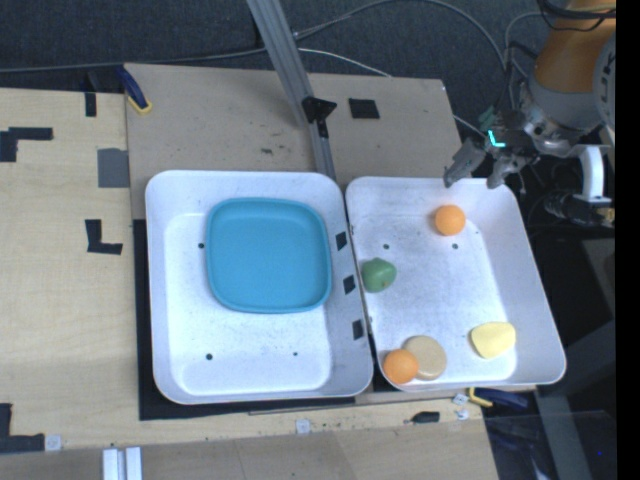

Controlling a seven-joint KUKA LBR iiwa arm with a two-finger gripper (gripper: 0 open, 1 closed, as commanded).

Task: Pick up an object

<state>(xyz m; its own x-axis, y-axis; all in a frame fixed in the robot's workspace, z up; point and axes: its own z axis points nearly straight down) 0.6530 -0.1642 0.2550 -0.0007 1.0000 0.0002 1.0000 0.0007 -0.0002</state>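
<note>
The light wooden bench top (60, 268) carries 2 shallow white plastic bins side by side, the left bin (175, 298) and the right bin (520, 268), their inner rims touching along the middle. The grey arm with an orange band (575, 38) enters from the right edge, and its two-finger gripper (482, 168) hangs over the far right corner of the right bin, its 2 dark fingers spread apart with nothing between them. A rounded-square blue plastic plate (268, 254) lies flat in the left bin, nearer its far edge than its near edge. In the right bin, a pale yellow lumpy object (492, 339) rests near the near right corner. A beige round disc (427, 356) lies at the near left corner, touching an orange ball (400, 366) just beside it. A green rounded object (378, 275) sits against the left edge. A second, smaller orange ball (449, 219) lies near the far edge, just below the gripper and apart from it.
</note>
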